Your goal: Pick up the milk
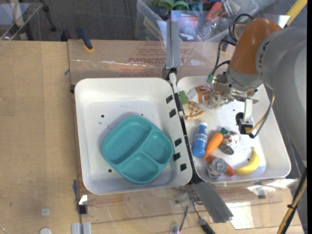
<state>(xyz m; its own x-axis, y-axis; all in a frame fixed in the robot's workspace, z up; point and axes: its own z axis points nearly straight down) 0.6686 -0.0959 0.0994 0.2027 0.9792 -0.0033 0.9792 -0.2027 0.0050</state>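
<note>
In the right bin, a small brown and white carton, which looks like the milk, lies near the far left corner. My gripper hangs low over the carton's right side, touching or nearly touching it. The gripper's body hides part of the carton. The arm, with its orange band, comes in from the upper right.
The right bin also holds a waffle piece, a blue bottle, a carrot, a white and red cup, a can and a banana. A teal divided plate lies in the left bin.
</note>
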